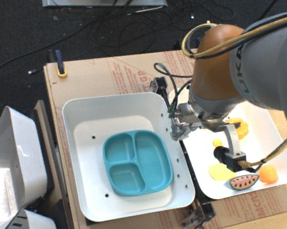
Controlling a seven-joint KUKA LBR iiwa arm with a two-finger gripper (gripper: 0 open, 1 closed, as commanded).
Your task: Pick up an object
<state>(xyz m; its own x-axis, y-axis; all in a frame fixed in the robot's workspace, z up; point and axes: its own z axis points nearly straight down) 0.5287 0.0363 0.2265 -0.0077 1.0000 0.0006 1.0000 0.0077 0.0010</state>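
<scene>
Where the grey arm with its orange band (216, 70) reaches over the right white bin (268, 126), the gripper (180, 128) sits by the wall beside the left white bin (79, 146); whether its jaws are parted or closed cannot be told. Near the right bin's front edge lie a red watermelon-slice toy with green rind (242, 181), a round orange ball (268, 174) just beside it, and a flat yellow oval piece (220, 171). A teal three-compartment plate (137, 162) lies in the left bin.

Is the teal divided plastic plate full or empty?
Empty: all three compartments of the teal divided plastic plate show bare teal.
</scene>
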